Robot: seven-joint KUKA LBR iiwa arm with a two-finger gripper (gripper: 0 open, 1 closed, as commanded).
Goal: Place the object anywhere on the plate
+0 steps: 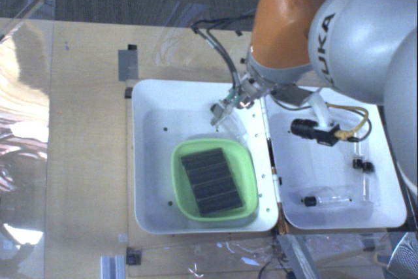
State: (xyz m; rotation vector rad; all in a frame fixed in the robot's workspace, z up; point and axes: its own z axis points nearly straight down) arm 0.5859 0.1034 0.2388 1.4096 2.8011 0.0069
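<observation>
Risk: dark ribbed rectangular block (210, 181) on square green plastic plate (245, 170) may shift if gripper (222, 112), finger state indeterminable, descends.

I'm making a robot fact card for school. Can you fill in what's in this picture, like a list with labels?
arm: grey with orange band, reaching in from the right
gripper: above the left bin's back part
left bin: white, holds a green plate
green plate: square, at the bin's front
dark ridged block: lying on the plate
right bin: white, holds clear tubes with black caps
</observation>
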